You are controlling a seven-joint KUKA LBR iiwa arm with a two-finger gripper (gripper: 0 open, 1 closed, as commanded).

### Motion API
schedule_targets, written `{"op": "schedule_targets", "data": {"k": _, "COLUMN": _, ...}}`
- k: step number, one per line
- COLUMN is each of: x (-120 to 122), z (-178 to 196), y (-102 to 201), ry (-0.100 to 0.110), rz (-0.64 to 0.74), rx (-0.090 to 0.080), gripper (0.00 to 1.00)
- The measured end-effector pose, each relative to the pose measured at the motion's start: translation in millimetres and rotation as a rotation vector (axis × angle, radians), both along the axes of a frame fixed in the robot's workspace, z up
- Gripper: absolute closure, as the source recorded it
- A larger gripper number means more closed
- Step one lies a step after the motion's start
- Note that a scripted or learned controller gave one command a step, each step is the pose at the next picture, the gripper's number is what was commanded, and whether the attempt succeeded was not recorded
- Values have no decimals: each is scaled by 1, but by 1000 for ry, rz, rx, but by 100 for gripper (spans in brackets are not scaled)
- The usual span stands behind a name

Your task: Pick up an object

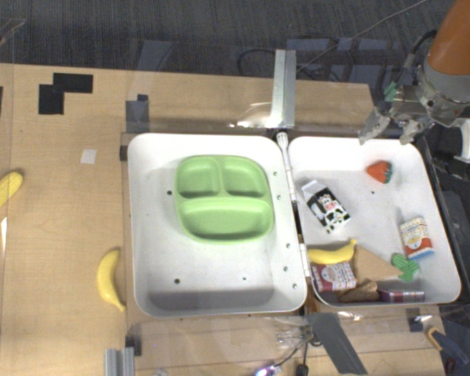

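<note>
The wooden bench [55, 233] is pale, with a smooth grain, and carries two shallow white bins side by side, both rounded at the corners and faintly speckled. The left bin [153, 280] holds a matte green divided plate [223, 196] near its centre: a rounded rectangle with two small wells toward the far edge and one wide well toward the near edge.

The right bin [345, 159] holds the small goods. A crumpled brown packet with a red-and-white label [338, 278] lies in its near left corner, and a smooth curved yellow banana [332, 252] rests just above it against the left wall. A black-and-white cow-print carton [326, 205] lies tilted near the left wall. A small boxy carton with a blue and orange print [415, 237] sits by the right edge, a green plastic piece [405, 265] just below it. A red strawberry with a green cap [381, 171] lies near the far right corner.

The gripper [392, 128], metallic and grey under the arm's orange band, hangs over the far right rim of the right bin, fingers spread apart with nothing between them.

Outside the bins, a glossy banana [110, 277] and a knobbly yellow corn cob [1, 193] lie on the bench near its left edge.
</note>
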State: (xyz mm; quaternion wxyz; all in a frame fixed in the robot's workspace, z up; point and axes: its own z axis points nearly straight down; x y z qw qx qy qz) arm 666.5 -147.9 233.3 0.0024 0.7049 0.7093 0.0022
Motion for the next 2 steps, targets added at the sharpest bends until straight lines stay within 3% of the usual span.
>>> {"op": "schedule_targets", "data": {"k": 1, "x": -67, "z": -82, "y": 23, "ry": 3, "rz": -101, "rx": 1, "gripper": 0}}
{"op": "schedule_targets", "data": {"k": 2, "x": -57, "z": -128, "y": 51, "ry": 0, "rz": -202, "rx": 2, "gripper": 0}}
